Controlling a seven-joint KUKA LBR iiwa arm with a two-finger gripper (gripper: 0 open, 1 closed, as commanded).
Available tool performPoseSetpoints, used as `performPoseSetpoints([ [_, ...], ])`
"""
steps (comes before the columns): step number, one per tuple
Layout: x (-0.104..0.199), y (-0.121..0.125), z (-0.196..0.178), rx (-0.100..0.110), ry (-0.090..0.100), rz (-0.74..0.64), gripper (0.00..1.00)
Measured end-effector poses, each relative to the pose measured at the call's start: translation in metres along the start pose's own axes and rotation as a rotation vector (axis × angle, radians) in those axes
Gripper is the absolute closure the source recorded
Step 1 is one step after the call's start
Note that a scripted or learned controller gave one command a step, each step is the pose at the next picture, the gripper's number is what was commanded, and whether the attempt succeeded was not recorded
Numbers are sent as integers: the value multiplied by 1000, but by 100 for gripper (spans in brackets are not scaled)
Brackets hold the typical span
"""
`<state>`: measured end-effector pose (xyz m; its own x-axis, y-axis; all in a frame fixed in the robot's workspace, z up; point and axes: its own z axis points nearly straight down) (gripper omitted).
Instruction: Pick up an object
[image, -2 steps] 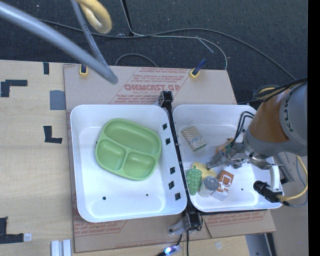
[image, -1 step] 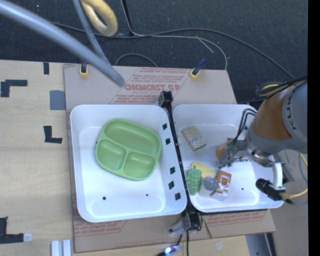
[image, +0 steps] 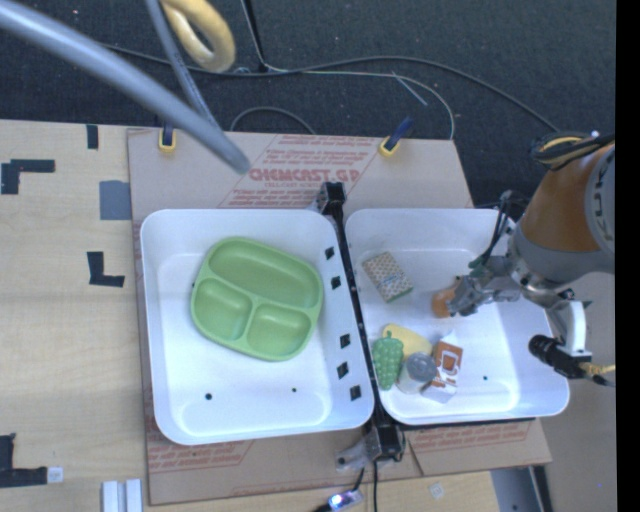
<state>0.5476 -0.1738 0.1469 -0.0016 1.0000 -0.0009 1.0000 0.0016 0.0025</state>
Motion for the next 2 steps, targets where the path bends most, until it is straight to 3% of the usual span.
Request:
performPoseSetpoints([
  [2,-11,15,-98,-2,-1,0,100],
])
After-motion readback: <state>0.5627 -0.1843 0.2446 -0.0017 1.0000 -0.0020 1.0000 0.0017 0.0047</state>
